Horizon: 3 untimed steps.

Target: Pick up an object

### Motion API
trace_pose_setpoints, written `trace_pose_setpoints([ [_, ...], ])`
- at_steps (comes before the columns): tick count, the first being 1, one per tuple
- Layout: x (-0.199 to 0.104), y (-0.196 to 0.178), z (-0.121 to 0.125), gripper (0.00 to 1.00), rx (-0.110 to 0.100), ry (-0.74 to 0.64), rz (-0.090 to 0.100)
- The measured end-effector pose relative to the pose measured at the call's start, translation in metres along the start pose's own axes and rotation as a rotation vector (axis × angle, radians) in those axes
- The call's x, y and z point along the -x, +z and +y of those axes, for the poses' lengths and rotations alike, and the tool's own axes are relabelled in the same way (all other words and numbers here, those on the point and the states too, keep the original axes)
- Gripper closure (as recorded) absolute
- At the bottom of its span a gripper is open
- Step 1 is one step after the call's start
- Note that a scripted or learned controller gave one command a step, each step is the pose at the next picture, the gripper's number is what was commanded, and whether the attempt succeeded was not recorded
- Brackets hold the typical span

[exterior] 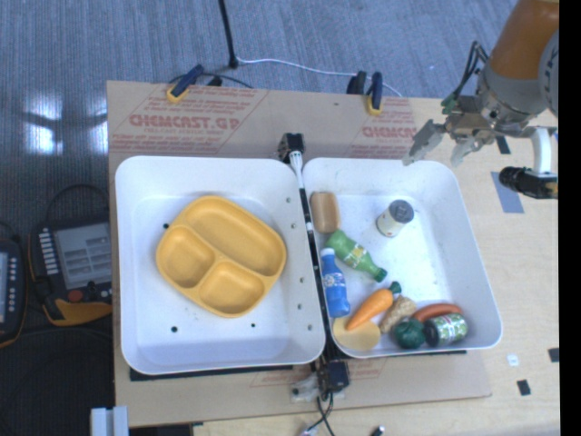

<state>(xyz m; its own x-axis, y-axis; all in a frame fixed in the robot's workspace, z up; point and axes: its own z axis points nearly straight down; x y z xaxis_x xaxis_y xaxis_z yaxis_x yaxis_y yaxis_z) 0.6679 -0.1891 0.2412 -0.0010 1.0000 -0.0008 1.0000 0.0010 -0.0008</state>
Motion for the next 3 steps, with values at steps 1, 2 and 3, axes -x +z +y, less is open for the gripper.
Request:
trace_pose_setpoints([
  [1,-0.039,0.102,-0.072,0.00,-0.004,0.001,0.001],
  [2,-0.085,0.140,-0.110,0.00,-0.003,0.000,0.001],
  [3,-0.069,0.147,-0.169,0.00,0.035,-0.003,-0.009],
])
